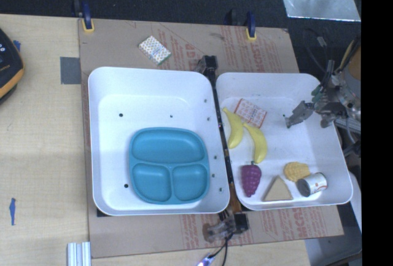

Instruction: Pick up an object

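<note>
The gripper (297, 117) hangs over the right part of the right bin (325, 148), its dark fingertips pointing left toward the middle of that bin. Nothing sits between them; whether they are parted or closed cannot be told at this resolution. The arm's wrist enters from the right edge beside the bin's far right corner.

In the right bin, two bananas (245, 133) lie side by side near the left wall. Just beyond them, a white card with red print (250, 112) lies flat. Along the near wall, from left to right, are a purple bunch of grapes (250, 179), a tan wedge (277, 190), a yellow lumpy item (296, 170) and a small white can (313, 184) on its side. All of these lie apart from the gripper.

The left bin (110, 99) holds a blue sectioned tray (169, 164). A small patterned packet (154, 49) rests on the cardboard beyond the left bin.
</note>
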Motion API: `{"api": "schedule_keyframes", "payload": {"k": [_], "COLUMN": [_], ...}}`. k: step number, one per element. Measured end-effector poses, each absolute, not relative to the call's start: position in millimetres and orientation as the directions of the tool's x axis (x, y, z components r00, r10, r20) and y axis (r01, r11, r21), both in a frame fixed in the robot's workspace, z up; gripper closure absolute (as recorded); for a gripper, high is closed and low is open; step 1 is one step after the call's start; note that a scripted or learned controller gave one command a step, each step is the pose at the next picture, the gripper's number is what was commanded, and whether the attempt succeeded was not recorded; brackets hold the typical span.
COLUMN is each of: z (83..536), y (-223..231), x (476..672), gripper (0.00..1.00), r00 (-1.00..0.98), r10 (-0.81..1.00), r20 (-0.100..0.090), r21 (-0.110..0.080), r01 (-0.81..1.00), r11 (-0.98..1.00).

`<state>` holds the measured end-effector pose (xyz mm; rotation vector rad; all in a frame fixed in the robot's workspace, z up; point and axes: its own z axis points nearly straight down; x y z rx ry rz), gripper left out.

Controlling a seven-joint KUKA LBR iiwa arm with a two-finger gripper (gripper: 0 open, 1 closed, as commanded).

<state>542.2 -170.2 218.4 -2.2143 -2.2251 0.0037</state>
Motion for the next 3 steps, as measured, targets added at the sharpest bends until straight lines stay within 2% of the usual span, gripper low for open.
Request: {"api": "schedule_keyframes", "payload": {"k": [1,2,3], "z": [163,103,113], "y": [-121,-100,-101], "x": [549.0,535.6,535.8], "gripper": [0.00,0.00,1.00], "r00": [-0.007,-0.005,-0.008], "r10": [1.000,1.000,1.000], "r20": [0.000,0.000,-0.002], "r21": [-0.005,-0.005,-0.006], "r01": [1.000,1.000,1.000], "r11": [0.007,0.005,0.008]}}
